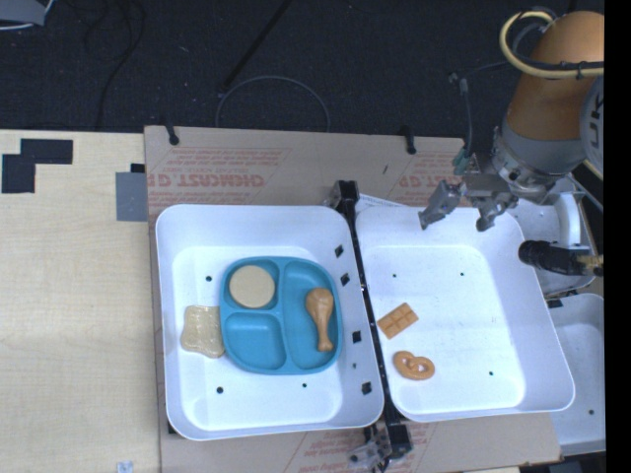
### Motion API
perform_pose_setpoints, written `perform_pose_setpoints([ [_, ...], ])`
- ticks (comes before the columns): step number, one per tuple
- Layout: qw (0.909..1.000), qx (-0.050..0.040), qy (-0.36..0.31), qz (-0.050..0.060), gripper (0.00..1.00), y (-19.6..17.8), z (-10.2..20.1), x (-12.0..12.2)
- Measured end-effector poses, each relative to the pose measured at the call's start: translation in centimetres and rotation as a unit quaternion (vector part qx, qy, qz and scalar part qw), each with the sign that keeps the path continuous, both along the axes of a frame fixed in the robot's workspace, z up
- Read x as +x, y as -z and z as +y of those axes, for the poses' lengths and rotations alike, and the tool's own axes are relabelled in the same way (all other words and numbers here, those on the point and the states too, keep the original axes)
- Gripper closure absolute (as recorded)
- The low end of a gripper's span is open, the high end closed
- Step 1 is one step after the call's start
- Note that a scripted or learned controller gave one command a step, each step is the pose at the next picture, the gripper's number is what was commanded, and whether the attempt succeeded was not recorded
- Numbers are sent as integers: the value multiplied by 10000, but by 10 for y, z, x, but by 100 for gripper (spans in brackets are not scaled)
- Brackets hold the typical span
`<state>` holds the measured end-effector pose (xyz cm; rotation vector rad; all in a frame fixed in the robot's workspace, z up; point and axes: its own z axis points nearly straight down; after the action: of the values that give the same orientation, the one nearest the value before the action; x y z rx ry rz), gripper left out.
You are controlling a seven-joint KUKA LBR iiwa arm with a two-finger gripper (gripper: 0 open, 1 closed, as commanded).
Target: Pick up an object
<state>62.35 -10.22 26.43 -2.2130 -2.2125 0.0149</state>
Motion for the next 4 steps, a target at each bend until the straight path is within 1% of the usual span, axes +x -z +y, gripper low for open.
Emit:
perform_pose_setpoints([
  [1, 10000, -6, -8, -61, 0, -7, 0, 2],
  [2, 10000, -8, -6, -40, 0, 37, 1, -1],
  [3, 10000, -5, 0, -36, 0, 101, 3, -3],
  [4, 10000, -5, 3, -42, 0, 164, 5, 1],
])
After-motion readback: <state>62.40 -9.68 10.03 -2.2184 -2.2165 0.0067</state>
